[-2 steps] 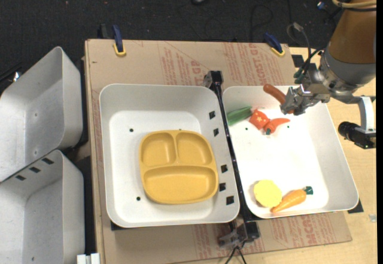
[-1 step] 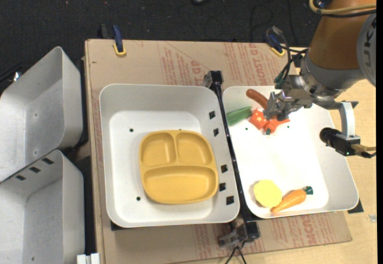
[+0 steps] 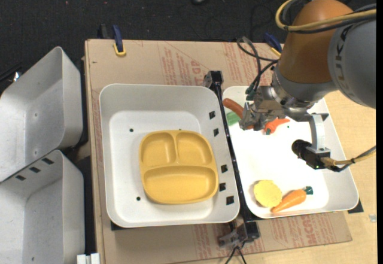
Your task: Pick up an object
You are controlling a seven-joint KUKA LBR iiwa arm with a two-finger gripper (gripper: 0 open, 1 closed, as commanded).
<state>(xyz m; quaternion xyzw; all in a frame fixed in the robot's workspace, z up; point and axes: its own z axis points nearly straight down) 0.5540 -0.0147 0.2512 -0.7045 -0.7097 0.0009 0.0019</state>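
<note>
The gripper [image 3: 258, 118] hangs low over the far end of the right bin [image 3: 341, 197], beside an orange-red piece [image 3: 276, 125]; its grip I cannot tell. A carrot [image 3: 289, 199] and yellow disc [image 3: 267, 193] lie near that bin's front edge. A yellow tray [image 3: 178, 166] sits in the left bin [image 3: 119, 137].

Glossy yellow plastic tray [image 3: 178, 167], smooth white plastic bins [image 3: 114, 137], matt cardboard [image 3: 161, 65].
</note>
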